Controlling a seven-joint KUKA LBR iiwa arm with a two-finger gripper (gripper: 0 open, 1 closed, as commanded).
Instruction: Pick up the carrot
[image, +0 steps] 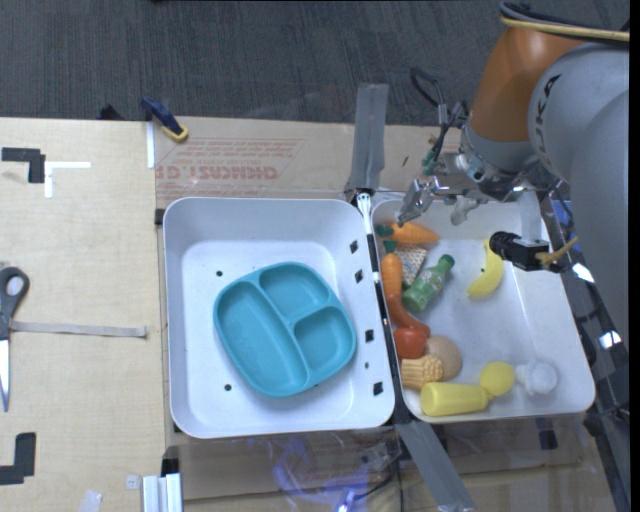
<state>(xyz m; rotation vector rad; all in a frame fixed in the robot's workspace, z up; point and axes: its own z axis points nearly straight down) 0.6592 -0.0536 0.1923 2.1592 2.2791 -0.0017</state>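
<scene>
The carrot (416, 236) is a short orange piece tapering to the right, with a bit of green at its left end. It lies at the back left of the right bin (560, 330). My gripper (436, 206) hangs just above and behind the carrot at the bin's far rim. Its fingers (411, 206) stand apart with nothing between them. A longer orange piece (392, 280) lies along the bin's left wall just in front of the carrot, and it may touch it.
A green bottle (428, 285), a banana (485, 272), a red piece (410, 340), corn (420, 370), a yellow bottle (455, 398) and a lemon (497, 377) crowd the right bin. The left bin (190, 300) holds a blue divided plate (285, 328).
</scene>
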